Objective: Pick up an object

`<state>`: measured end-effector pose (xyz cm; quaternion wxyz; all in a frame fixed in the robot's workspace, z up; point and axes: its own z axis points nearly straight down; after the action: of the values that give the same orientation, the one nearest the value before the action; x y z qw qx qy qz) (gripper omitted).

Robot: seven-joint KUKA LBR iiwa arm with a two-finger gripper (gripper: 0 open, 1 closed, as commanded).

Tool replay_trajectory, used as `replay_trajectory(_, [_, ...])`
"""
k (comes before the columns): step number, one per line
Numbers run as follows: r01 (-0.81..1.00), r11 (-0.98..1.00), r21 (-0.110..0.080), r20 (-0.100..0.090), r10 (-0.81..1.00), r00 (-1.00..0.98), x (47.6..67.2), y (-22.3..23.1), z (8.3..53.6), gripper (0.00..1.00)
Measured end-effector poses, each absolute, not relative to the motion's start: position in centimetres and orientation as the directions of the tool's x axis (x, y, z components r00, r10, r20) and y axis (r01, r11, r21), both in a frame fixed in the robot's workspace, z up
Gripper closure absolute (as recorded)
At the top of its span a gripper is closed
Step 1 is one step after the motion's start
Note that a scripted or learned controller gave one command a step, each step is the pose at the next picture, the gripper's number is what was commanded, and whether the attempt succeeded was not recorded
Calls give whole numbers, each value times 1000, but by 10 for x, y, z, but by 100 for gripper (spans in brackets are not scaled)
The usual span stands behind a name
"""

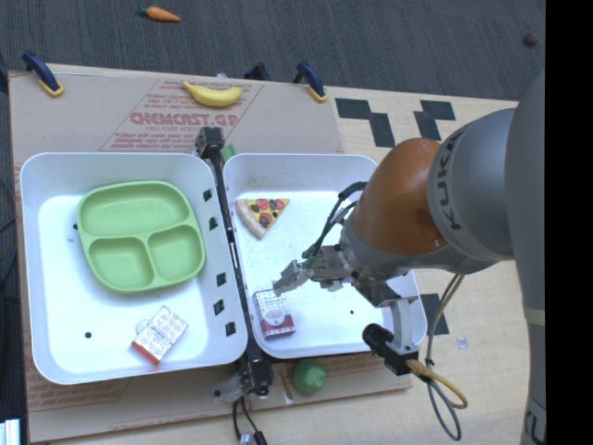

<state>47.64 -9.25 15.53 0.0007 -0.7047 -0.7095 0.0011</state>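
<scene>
We hover our pincer [295,274], fingers' state unclear, just above the small red-and-white carton [273,312]; next, descend onto it.

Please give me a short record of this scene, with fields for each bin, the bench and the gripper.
left bin: green divided plate, small red and white carton
right bin: pizza slice, red packet
bench outside bins: banana, green ball
gripper: over right bin, just above red packet
</scene>
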Motion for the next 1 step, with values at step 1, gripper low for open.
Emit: replay_trajectory(1, [1000, 7, -3, 0, 1000, -7, 502, -144, 91, 0])
